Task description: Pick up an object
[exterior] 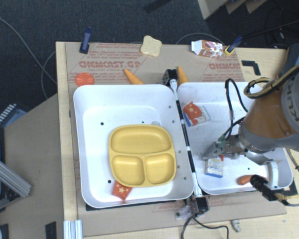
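Note:
My gripper [214, 152] reaches down into the right bin [217, 96] from the right, its tips just above a small blue and white packet [215, 168]. A red and white carton [195, 113] lies further back in that bin. An orange carrot-like piece [245, 179] rests near the bin's front right, beside a black part of the arm. In the left bin [89, 133] sits a yellow three-compartment tray [142, 154], with a small red item [121, 190] peeking from under its front edge.
Loose items lie on the bench behind the bins: a slice of toast [150, 46], an orange disc [83, 78], two carrots [133, 77], a blue clip [84, 40] and a crumpled packet [208, 48]. A black cable [231, 101] loops over the right bin.

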`<action>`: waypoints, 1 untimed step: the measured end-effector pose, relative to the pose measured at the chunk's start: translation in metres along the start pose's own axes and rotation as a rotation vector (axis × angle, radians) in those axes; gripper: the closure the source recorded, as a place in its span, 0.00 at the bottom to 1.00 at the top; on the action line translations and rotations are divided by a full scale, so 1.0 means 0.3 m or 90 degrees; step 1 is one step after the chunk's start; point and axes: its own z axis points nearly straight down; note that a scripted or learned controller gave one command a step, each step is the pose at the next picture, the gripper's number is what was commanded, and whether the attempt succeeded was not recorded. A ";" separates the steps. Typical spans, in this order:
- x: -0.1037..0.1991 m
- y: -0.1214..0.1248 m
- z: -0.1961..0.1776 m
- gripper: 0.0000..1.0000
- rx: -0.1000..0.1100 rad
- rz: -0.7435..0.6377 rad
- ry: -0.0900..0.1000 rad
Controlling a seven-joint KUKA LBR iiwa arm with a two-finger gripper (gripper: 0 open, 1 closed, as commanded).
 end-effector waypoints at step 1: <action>0.060 0.003 -0.001 0.00 0.000 -0.001 0.001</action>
